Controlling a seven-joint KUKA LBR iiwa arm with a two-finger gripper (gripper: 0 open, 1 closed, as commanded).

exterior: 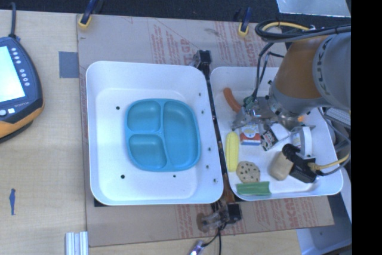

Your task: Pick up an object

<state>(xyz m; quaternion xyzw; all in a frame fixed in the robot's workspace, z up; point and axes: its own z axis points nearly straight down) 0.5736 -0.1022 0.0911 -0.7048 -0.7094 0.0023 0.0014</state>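
Observation:
My gripper [249,117] is low in the right bin [334,185], near its left half, with the grey and orange arm over it. Just below the gripper lies a small red and white box [251,138], very close to it; whether they touch is unclear. An orange carrot-like stick [231,98] lies up and left of the gripper. A yellow corn-like piece [231,152] rests along the bin's left wall. A chocolate-chip cookie [248,172], a green flat piece [253,189] and a tan cylinder [279,167] sit along the front.
The left bin [101,182] holds a blue divided plate [162,134]. A tablet-like pendant [15,83] lies at the bench's far left. Clamps hold the cardboard sheet at the back edge.

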